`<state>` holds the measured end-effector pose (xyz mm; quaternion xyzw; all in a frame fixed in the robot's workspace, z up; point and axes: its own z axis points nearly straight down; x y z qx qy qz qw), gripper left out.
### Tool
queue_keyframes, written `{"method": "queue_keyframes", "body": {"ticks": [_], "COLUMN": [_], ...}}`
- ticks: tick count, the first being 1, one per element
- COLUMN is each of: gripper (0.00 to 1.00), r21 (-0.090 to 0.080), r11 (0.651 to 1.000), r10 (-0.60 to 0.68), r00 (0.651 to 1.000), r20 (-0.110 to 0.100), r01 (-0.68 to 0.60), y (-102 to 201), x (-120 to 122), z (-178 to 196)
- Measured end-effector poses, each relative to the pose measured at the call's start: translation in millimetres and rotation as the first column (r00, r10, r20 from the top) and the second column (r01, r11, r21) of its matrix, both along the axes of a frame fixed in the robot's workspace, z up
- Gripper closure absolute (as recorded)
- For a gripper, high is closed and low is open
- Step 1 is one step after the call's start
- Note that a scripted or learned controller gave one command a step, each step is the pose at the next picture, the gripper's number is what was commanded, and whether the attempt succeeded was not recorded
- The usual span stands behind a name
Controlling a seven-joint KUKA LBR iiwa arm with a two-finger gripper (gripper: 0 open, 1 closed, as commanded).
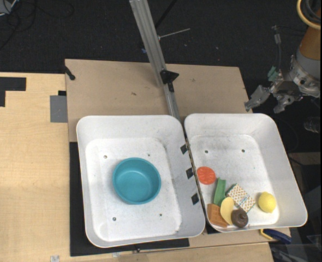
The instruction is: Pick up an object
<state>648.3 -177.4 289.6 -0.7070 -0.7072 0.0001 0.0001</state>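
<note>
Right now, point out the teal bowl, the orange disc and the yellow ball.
teal bowl (137, 180), camera view, on the middle of its inner floor.
orange disc (206, 175), camera view, on the centre of its flat top.
yellow ball (267, 202), camera view, on the middle of its rounded top.

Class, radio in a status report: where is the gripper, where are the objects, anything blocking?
Gripper outside the right bin's far corner, jaws open, nothing held. Small objects clustered in that bin's near end, yellow ball at the cluster's right edge. Teal bowl in the left bin. Nothing blocking.
</note>
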Motion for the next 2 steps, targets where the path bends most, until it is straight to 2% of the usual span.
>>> {"method": "queue_keyframes", "body": {"ticks": [2], "gripper": [0.0], "r21": [0.001], "r11": [1.0], "r10": [0.0], "r00": [1.0], "r20": [-0.004], "r01": [0.0], "y": [10.0], "x": [8.1], "z": [-93.4]}}
